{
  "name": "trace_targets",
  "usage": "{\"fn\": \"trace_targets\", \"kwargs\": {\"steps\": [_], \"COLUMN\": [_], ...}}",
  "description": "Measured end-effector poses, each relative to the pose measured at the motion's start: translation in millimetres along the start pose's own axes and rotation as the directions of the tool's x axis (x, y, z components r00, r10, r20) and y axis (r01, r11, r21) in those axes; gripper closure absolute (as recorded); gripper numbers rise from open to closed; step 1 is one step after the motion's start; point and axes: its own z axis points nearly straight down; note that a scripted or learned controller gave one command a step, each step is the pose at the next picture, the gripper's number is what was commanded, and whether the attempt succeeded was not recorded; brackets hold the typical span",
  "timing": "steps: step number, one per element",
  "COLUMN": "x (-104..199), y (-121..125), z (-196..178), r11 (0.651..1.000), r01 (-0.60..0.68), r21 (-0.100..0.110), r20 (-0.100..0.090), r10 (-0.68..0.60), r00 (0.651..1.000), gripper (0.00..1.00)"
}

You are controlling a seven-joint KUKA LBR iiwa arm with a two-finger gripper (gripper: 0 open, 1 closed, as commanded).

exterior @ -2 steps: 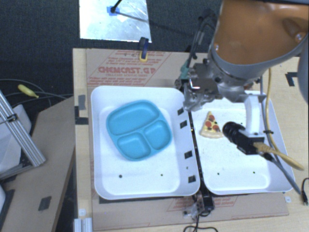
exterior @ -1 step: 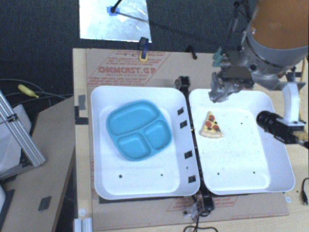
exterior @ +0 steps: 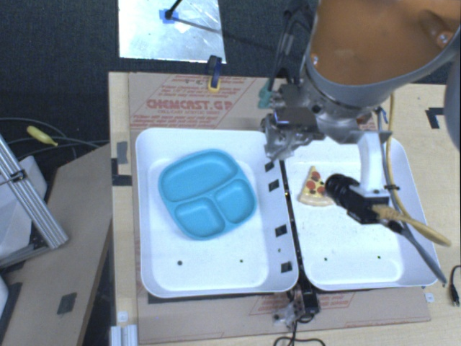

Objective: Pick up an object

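1. Two white bins sit side by side on the table (exterior: 180,96): the left bin (exterior: 216,283) and the right bin (exterior: 360,274).
2. A toy pizza slice (exterior: 312,186) lies flat in the right bin, near its inner rim.
3. A blue divided plate (exterior: 207,193) lies in the left bin.
4. The fingers (exterior: 276,148) hang over the bins' far shared rim, apart from the pizza slice; I cannot tell how open they are.

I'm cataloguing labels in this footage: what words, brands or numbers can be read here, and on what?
"CHEMCAST GP": red print on the cardboard sheet behind the left bin; last letters unsure.
Smaller red lines under it and at the sheet's front edge: too blurred to read.
Blue plate, pizza slice: no text.
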Motion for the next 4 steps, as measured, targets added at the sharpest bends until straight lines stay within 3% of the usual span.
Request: {"fn": "trace_targets", "kwargs": {"steps": [1, 2, 3, 4], "x": [-72.7, 74.4, 12.7, 59.3], "y": [0.1, -1.1, 0.8, 0.6], "z": [-82.4, -2.6, 1.1, 19.2], "r11": [1.000, 1.000, 1.000, 1.000], "r01": [-0.015, 0.008, -0.013, -0.003], "r21": [-0.011, 0.007, 0.000, 0.001], "r20": [0.001, 0.001, 0.002, 0.001], "r10": [0.015, -0.008, 0.013, 0.003], "r00": [1.000, 1.000, 1.000, 1.000], "gripper": [1.00, 1.00, 1.00, 1.00]}}
